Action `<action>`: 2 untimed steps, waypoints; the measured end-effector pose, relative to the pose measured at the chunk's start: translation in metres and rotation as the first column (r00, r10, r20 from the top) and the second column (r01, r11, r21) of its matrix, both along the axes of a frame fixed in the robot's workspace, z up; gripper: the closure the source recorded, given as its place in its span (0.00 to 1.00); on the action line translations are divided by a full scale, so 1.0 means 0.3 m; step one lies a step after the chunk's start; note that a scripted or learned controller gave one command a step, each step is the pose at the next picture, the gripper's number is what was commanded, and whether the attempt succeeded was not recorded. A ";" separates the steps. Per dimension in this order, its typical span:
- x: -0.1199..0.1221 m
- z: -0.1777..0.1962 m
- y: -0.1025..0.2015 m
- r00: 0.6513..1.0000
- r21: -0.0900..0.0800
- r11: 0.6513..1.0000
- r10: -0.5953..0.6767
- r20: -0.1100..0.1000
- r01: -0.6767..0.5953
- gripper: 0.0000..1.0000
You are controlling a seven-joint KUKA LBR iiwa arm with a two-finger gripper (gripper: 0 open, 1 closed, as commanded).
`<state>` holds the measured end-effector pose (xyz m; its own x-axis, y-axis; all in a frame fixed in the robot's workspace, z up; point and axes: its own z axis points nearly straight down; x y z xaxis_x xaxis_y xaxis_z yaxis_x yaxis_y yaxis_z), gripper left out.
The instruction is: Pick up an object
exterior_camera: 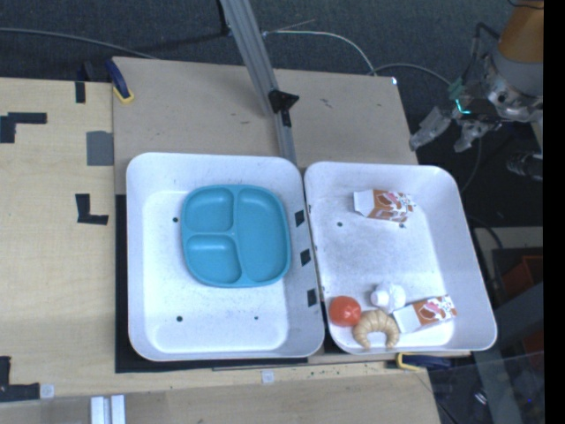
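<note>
Hand [452,124] of a grey arm with an orange band hangs beyond the far right corner of the right bin [468,237], outside its rim and carrying nothing; its fingers appear spread apart, though the slanted view makes that hard to confirm. Every candidate for the pick lies in that right bin, on the wooden surface [53,237] beside the left bin [141,254], which holds a blue divided plate [237,235]. A small red-and-white carton [385,205] rests near the bin's far wall, its long axis running roughly side to side, and it is the item closest to the hand, lying down and to the left of it in the picture. The rest are crowded at the near edge, well apart from the hand: a red tomato [344,309], a croissant [377,327] touching or just beside it, a small white object [387,296] too blurred to name, and a second carton [425,313] lying at a slant. Judging from this layout, the shorter reach is to the far carton, which sits alone with free floor around it.
</note>
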<state>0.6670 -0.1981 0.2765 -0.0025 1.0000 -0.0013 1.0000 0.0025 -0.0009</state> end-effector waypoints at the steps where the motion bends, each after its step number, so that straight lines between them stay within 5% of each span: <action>1: 0.000 0.000 0.000 1.000 0.000 1.000 0.000 -0.001 0.000 0.00; 2: 0.011 -0.194 0.032 1.000 0.002 1.000 0.000 -0.006 0.000 0.00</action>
